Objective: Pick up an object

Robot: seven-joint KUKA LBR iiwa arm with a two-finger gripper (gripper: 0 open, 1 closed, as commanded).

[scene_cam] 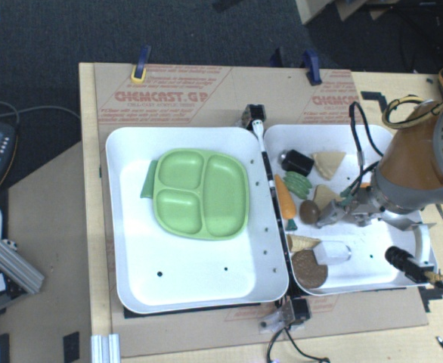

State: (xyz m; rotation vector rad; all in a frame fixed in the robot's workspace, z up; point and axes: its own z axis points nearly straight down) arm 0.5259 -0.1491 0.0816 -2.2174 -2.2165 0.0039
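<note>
Camera view: pincer (329,216) state cannot be told; the small brown ball (309,212) beside it is judged light, slippery, best gripped across its middle.

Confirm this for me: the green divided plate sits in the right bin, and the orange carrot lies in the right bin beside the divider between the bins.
Not quite. The camera view shows the green divided plate in the left bin, not the right one. The rest holds: the orange carrot lies in the right bin, beside the divider between the bins.

A pale green divided plate (202,193) (plain, unpatterned) sits in a white bin (131,225); nearby, an orange carrot (284,196).
</note>
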